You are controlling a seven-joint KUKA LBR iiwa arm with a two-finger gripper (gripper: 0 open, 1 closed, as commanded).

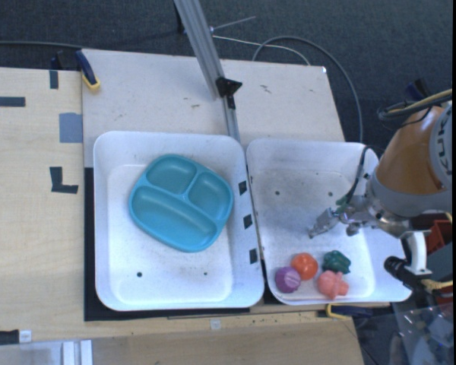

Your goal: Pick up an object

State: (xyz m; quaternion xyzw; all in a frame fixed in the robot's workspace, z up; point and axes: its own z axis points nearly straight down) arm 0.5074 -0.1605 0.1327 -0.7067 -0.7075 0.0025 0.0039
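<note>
The right bin (289, 173) holds small toy foods along its near edge: an orange piece (305, 265), a purple piece (287, 280), a pink piece (332, 284) and a dark green piece (337, 261). My gripper (324, 224) hangs low over the right part of this bin, a little above and behind the green and orange pieces. Its fingers point left toward the bin's middle. Nothing shows between them. The grey arm with its orange band (410, 154) reaches in from the right.
The left bin (110, 204) carries a blue divided plate (181, 201). A metal pole (201, 36) slants across the bench's back to the seam between the bins. A black cable (342, 74) loops behind the right bin.
</note>
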